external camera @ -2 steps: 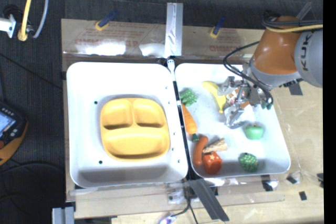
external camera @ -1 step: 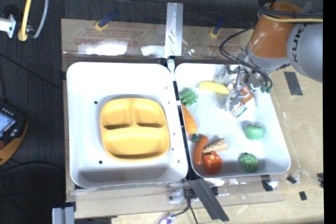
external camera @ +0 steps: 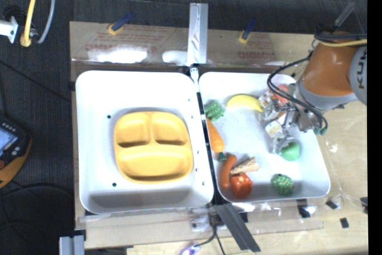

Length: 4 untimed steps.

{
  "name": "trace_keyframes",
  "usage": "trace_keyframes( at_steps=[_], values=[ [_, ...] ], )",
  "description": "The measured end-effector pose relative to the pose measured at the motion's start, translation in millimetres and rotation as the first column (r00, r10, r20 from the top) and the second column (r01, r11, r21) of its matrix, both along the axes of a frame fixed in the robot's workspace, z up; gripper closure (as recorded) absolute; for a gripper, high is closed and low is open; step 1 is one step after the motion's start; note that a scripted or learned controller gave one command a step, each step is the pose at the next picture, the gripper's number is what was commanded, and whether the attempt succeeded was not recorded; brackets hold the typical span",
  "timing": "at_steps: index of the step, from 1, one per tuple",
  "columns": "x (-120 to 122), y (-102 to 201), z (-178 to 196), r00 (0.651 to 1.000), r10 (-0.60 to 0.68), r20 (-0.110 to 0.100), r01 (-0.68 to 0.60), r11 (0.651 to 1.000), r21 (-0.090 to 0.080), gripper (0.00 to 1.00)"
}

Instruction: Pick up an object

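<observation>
Gripper (external camera: 280, 139) hangs low in the right bin (external camera: 319, 173), fingers pointing down toward a green ball (external camera: 290, 151). Ball sits right at the fingertips, touching or nearly so; can't tell if it's actually between them. Finger state not readable: wrist hardware and cables clutter that spot, so can't tell if they're spread or pressed together.

Arm (external camera: 331, 71) comes in from the gripper's upper right, orange band just above the wrist.

Just up and left of the gripper: a yellow banana (external camera: 243, 103), near the back of the bin. Further left of that, a small green broccoli piece (external camera: 213, 110) by the divider wall. Below it, along the same wall, an orange carrot (external camera: 215, 137) lying lengthwise.

Down-left of the gripper: a red sausage-like item (external camera: 226, 169), a tan stick (external camera: 245, 166) lying across a red tomato (external camera: 241, 184), all bunched together at the front-left of the bin. Straight below the gripper, past the ball: a second green bumpy item (external camera: 283, 184) near the front wall, apart from the ball.

Far left of the gripper, across the divider: left bin (external camera: 95, 104) with a yellow compartment tray (external camera: 154, 146) lying flat in its middle.
</observation>
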<state>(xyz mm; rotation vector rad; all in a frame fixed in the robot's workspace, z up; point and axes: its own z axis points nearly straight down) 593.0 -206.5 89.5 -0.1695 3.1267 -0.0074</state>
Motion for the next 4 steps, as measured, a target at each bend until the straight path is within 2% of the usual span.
trace_keyframes(
  at_steps=[1,2,3,4],
  values=[
    [74.0,-16.8,-1.1,0.997,0.077,-0.015,-0.077,0.997,0.006,0.0],
    [0.7,-7.8,-0.2,0.992,0.124,-0.004,-0.124,0.992,0.001,0.0],
    [19.7,19.0,0.0,0.976,0.22,-0.001,-0.22,0.976,-0.004,0.0],
    [42.4,79.2,0.1,0.967,0.256,0.002,-0.256,0.967,0.0,0.0]
  ],
)
